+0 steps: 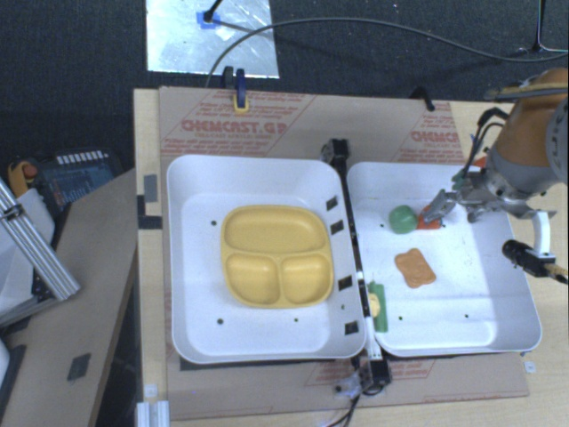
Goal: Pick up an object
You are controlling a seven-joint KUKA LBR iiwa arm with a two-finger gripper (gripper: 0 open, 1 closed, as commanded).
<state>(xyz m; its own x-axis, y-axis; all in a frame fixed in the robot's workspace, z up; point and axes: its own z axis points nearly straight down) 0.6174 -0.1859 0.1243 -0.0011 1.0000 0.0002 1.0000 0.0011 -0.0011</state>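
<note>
Both white bins (267,172) look like smooth, slightly glossy plastic, and the yellow divided tray (274,254) in the left one has the same moulded sheen. They rest on a matt cardboard sheet (293,118) printed in red over the pale wooden bench (147,132). At the upper left of the frame lies a crinkled, shiny foil panel (212,25) on dark, rough carpet (62,60).

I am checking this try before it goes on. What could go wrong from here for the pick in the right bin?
1. The gripper is right beside the green object and a small red-orange piece, which lie close together. It may catch the wrong one, or push both away.
2. The orange flat piece lies low on the right bin floor; the fingers could slide over it.
</note>
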